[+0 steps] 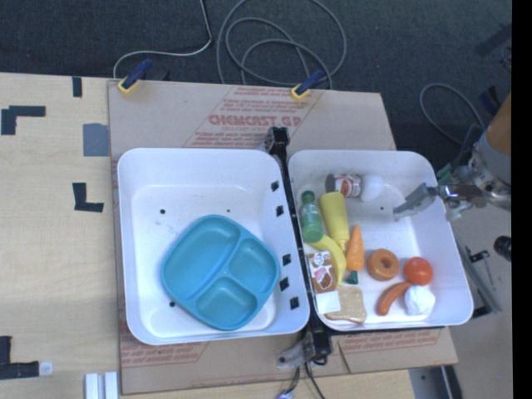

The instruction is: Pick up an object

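Observation:
The right bin (432,171) holds several toy foods. Along its left side lie a green bottle (310,214), a yellow bottle (335,210), a banana (329,248) and a carrot (355,248). Toward the front are a donut (383,263), a red tomato (418,269), a sausage (391,298), a white egg (420,301), a slice of toast (346,305) and a small carton (321,271). A small jar (346,185) lies at the back beside a white lump (372,188). My gripper (409,202) hangs over the bin's right part, above bare floor and apart from the food.
The left bin (133,181) carries a blue divided plate (220,270). A black clip (277,140) joins the bins at the back. Cables (283,36) loop on the dark floor behind the cardboard (249,115). The arm's wrist (474,181) sits over the right bin's right rim.

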Action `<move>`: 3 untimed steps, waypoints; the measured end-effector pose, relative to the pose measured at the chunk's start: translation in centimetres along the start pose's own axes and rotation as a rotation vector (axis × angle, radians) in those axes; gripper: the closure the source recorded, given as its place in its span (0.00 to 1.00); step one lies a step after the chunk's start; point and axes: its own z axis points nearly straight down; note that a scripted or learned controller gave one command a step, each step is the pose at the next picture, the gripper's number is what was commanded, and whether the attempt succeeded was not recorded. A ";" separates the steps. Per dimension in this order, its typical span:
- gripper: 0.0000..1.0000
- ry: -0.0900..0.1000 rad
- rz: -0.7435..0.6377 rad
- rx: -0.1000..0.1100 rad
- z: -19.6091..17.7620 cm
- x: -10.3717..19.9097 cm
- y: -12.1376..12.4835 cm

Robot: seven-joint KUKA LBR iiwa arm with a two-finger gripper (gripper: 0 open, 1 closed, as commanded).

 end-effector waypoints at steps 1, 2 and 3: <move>0.00 0.001 -0.007 0.008 10.8 9.1 1.9; 0.00 -0.019 0.011 -0.018 13.2 8.7 4.6; 0.00 -0.024 0.015 -0.016 13.6 8.7 5.3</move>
